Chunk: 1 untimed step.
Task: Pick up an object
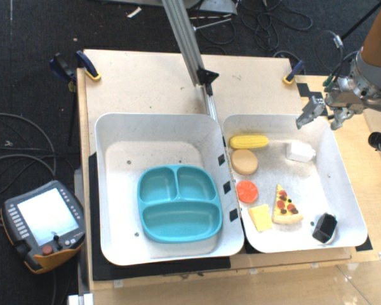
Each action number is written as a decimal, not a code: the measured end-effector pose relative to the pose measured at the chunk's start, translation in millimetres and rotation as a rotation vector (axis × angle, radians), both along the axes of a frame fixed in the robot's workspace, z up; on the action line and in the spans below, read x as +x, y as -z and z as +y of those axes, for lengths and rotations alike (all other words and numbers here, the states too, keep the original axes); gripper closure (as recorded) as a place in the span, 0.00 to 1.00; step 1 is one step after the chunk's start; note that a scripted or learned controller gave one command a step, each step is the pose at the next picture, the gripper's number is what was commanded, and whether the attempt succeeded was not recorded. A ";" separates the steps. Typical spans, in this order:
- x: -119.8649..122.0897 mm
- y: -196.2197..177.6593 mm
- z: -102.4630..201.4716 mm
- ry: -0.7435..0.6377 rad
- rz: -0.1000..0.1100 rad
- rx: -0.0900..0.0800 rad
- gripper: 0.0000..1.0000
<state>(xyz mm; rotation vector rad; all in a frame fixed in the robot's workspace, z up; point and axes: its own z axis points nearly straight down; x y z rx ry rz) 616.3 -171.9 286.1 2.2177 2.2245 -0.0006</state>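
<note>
Likely a robotics lab: teach pendant (43, 224), floor cables (267, 11).

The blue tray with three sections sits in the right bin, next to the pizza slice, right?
Not quite. The camera view shows the blue tray with three sections in the left bin, by itself. The pizza slice lies in the right bin with the other toy food.

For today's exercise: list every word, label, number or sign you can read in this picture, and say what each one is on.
None can be read.
The teach pendant on the floor left of the bench has a screen, but it shows as a blank glare.
Its buttons are too small to read.
The blue tray and the toy foods carry no print.
</note>
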 end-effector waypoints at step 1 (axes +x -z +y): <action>0.0 0.0 0.0 0.000 0.000 0.000 0.00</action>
